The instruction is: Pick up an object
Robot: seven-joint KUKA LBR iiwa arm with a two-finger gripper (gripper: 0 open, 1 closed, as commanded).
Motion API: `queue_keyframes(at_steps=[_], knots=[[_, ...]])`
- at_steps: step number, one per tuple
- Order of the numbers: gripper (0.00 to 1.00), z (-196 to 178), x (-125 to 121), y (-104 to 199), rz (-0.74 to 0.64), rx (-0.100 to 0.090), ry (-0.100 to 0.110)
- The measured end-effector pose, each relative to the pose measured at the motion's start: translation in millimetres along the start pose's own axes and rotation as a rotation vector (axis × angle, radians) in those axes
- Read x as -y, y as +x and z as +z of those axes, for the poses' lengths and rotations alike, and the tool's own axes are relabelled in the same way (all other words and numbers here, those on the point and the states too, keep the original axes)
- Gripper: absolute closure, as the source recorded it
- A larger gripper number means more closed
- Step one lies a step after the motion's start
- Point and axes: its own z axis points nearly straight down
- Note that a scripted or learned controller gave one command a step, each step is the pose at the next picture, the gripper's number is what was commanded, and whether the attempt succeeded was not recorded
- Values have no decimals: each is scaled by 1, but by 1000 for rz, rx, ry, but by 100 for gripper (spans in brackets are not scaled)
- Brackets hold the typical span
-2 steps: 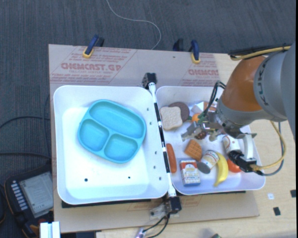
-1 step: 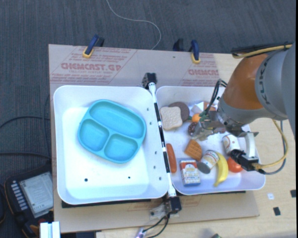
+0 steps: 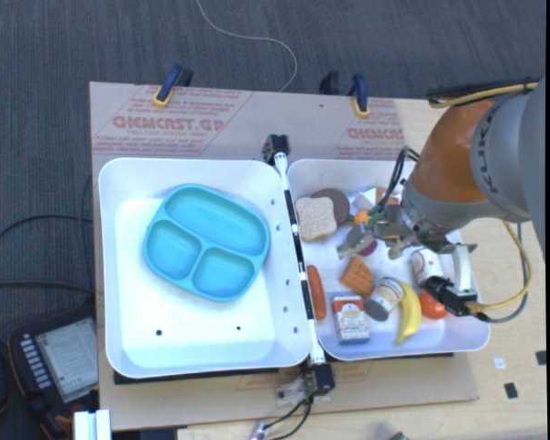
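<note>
The right bin [image 3: 481,339] is full of small toy foods. A slice of bread [image 3: 316,217] lies near its top left corner, with a dark brown round thing [image 3: 335,201] just behind it. A red sausage [image 3: 316,291] lies along the left wall. Beside it, near the bottom edge, sits a small red and white box [image 3: 350,319]. Above the box is an orange cracker [image 3: 357,274]. A little can [image 3: 385,297] lies on its side next to the cracker. A yellow banana [image 3: 409,317] curves along the bottom right part of the bin, touching a red thing [image 3: 433,307]. A small white bottle [image 3: 423,266] lies near the right side.

The gripper [image 3: 367,236] hangs low over the middle of this bin, just above the cracker and beside the bread. Its grey fingers are close together, and I cannot tell if they are shut or if anything sits between them. The grey and orange arm [image 3: 463,168] comes in over the bin's top right corner.

The left bin [image 3: 119,337] holds a blue plate [image 3: 207,242] with three sections, set toward its top middle. Both bins sit side by side on the worktop [image 3: 147,122], a brown board with clamps on its far edge.
</note>
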Motion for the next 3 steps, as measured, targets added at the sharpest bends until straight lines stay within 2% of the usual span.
queue_keyframes(at_steps=[1, 2, 3], knots=[[0, 38, 29, 19, 2, 6, -16], [100, 29, 28, 20, 1, 5, -15], [100, -57, 63, 100, -2, 1, -4]])
